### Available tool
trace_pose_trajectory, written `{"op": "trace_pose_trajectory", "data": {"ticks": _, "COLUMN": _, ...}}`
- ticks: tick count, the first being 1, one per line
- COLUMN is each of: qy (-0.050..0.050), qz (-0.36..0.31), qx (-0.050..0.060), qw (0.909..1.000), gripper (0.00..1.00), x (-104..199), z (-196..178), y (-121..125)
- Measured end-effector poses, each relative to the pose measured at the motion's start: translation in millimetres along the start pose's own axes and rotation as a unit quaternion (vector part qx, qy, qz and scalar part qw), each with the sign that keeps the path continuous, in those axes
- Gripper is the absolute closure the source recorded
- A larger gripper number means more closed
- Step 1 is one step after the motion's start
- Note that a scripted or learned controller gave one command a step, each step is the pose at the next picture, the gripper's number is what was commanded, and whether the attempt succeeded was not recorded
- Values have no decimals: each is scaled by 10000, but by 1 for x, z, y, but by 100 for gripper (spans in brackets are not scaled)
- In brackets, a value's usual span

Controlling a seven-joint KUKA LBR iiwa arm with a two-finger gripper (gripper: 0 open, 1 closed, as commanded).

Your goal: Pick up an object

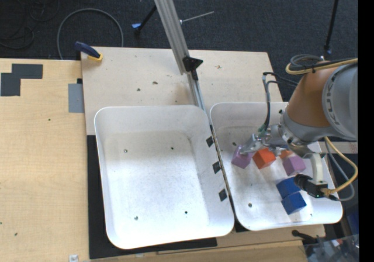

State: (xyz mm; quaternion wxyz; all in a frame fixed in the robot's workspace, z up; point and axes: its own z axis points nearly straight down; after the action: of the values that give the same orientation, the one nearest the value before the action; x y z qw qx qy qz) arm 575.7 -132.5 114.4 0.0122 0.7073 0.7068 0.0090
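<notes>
Down at the lower right of the frame, two blue blocks sit in the right bin, one touching the other. Just above them there's an orange block with a purple block to its left and another purple one to its right. The gripper hangs right over the orange block, the arm coming in from the right edge. Can't tell how the gripper is set. The left bin fills the middle of the frame.

A silver aluminium rail slants up from the table; beyond the table's far left corner, a blue-handled clamp and looped black cable.
</notes>
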Motion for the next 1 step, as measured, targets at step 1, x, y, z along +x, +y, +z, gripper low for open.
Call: {"op": "trace_pose_trajectory", "data": {"ticks": 1, "qy": -1, "qz": -3, "qx": -2, "qw": 10000, "gripper": 0, "x": 0, "z": 0, "y": 0}}
